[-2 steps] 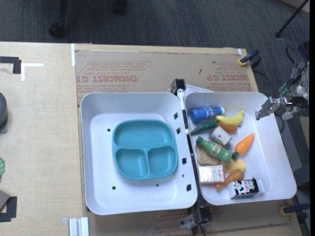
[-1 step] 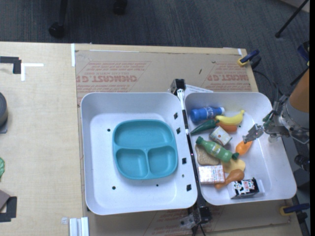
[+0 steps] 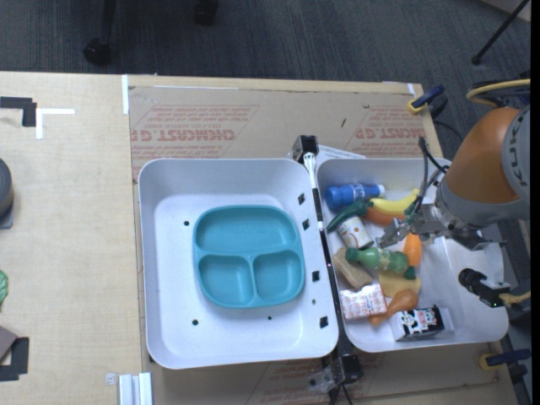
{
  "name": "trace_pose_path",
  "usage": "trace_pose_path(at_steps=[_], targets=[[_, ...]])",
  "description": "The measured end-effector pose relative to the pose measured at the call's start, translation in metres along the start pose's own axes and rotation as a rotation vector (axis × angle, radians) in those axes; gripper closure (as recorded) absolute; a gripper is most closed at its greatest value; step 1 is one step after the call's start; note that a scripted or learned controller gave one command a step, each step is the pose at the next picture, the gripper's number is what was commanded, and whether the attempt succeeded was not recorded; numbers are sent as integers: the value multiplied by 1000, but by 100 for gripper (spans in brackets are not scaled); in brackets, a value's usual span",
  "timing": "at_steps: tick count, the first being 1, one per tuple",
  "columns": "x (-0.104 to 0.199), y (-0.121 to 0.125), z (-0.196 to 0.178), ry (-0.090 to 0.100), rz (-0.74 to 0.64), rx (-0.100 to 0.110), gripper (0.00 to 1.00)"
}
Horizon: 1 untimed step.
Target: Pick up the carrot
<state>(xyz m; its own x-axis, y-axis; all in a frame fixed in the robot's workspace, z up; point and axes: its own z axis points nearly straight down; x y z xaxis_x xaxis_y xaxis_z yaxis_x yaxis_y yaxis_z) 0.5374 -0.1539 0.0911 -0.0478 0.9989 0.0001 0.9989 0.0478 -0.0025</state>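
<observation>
In the right bin (image 3: 472, 332), gripper (image 3: 403, 233) sits low over the toy food pile; cannot tell its state. Carrot (image 3: 412, 250) lies just beside the tips, mid-bin, near banana (image 3: 395, 204). Teal divided plate (image 3: 249, 256) occupies the left bin (image 3: 169, 310).

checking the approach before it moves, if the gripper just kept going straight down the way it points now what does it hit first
Most likely the carrot: the gripper sits just above its upper end in the right bin. The banana and the green-topped toy lie close by, and depth is hard to judge from this slanted view, so it could clip either.
</observation>
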Motion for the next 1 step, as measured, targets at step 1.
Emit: trace_pose_path(at_steps=[1], targets=[[-2,1,-9,-1,5,-1,100]])
